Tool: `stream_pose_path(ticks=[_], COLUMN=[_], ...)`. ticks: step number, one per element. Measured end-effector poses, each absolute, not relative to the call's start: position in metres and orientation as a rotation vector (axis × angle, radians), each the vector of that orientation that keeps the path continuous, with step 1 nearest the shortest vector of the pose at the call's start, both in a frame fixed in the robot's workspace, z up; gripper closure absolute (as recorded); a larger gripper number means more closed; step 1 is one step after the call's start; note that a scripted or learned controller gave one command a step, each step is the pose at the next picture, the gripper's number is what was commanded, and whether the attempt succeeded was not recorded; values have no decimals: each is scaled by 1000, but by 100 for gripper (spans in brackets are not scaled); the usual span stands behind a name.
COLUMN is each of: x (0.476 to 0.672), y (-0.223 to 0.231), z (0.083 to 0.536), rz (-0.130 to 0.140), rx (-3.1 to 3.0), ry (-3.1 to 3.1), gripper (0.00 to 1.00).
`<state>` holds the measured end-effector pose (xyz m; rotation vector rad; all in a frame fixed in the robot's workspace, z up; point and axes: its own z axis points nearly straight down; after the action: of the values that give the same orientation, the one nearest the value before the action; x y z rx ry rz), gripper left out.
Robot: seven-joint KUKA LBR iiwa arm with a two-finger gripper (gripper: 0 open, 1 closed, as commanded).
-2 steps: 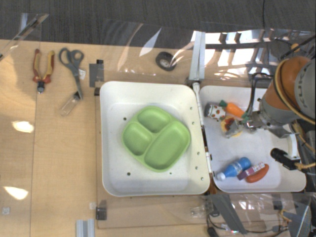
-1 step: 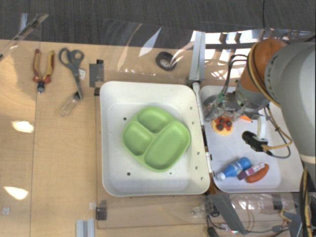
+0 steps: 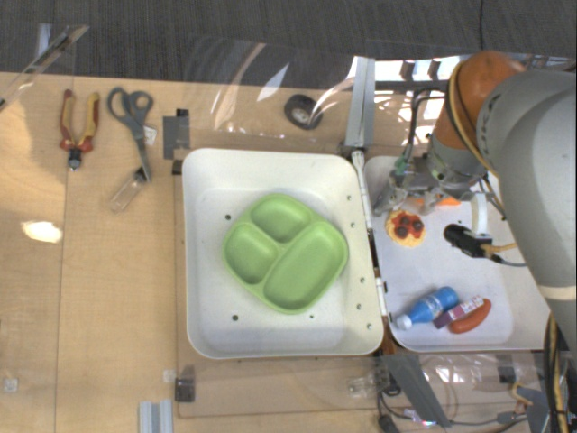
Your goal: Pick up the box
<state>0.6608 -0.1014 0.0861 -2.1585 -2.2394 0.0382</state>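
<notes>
Blue bottle (image 3: 428, 308) noted, rt bin (image 3: 433, 264) near edge | likely box (image 3: 463, 311) touching it, lying near-right of gripper (image 3: 403, 198) | grip state can't be told

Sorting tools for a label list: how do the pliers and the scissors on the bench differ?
The pliers have red handles and lie nearly straight; the scissors have grey handles and lie at a slant. The pliers are shorter, the scissors longer. The pliers lie further left. Both rest on the wooden bench, outside the bins.

Pale wooden bench (image 3: 90, 269) below dark grey carpeted floor (image 3: 225, 7).
</notes>
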Motion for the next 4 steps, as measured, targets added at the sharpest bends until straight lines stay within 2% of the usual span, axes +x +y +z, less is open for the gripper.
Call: stream_pose_path(ticks=[1, 2, 3, 4], x=[658, 661, 629, 669], y=[-103, -102, -105, -90], z=[93, 96, 88, 88], rz=[57, 41, -10, 6], rx=[-2149, -2155, -2243, -2065], ry=[-2240, -2250, -2210, -2379], gripper=[100, 0, 0, 0])
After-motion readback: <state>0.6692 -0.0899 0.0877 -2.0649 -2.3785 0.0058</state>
